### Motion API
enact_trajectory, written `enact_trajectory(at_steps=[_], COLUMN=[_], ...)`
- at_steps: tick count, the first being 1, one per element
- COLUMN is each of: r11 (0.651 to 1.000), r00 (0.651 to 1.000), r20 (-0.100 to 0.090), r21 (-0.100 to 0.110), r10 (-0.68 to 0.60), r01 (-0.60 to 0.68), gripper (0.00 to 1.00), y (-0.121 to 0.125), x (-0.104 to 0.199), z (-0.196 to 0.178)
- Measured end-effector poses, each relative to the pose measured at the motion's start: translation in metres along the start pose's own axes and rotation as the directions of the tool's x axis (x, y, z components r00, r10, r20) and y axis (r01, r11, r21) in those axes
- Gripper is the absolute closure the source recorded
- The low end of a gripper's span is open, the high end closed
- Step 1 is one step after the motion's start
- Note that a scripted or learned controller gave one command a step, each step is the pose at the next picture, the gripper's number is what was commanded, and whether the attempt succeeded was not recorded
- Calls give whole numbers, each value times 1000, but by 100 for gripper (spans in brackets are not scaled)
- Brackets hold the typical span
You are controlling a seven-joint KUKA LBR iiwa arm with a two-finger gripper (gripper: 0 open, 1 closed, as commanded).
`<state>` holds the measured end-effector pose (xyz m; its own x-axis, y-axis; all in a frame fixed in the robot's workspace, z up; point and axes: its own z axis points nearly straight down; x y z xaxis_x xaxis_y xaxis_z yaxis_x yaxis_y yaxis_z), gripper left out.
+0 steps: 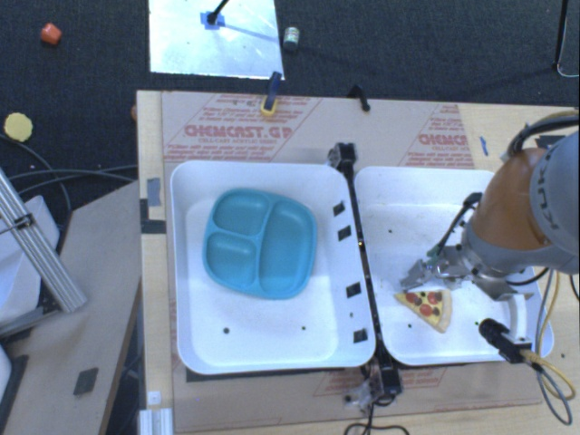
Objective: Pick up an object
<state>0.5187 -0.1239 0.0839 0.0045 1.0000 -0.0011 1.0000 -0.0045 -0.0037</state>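
A toy pizza slice (428,305) with red toppings lies flat near the front of the right bin (399,207). My gripper (419,277) hangs low over that bin, its tips just above and left of the slice's top edge. Whether the tips touch the slice cannot be told. A blue divided plate (260,243) rests in the left bin (263,338), far from the gripper.
The arm's grey and orange body (535,216) covers the right bin's right side. A black divider ridge (352,243) runs between the two bins. The right bin's white floor lies bare to the left of the gripper and behind it.
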Motion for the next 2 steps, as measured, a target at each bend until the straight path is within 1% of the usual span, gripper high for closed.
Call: enact_trajectory(at_steps=[1,2], r11=[1000,1000], r00=[1000,1000], r20=[0,0], r21=[-16,-14], r10=[-10,-11], r01=[10,11], gripper=[0,0], y=[-31,-31], x=[22,41], z=[-134,-204])
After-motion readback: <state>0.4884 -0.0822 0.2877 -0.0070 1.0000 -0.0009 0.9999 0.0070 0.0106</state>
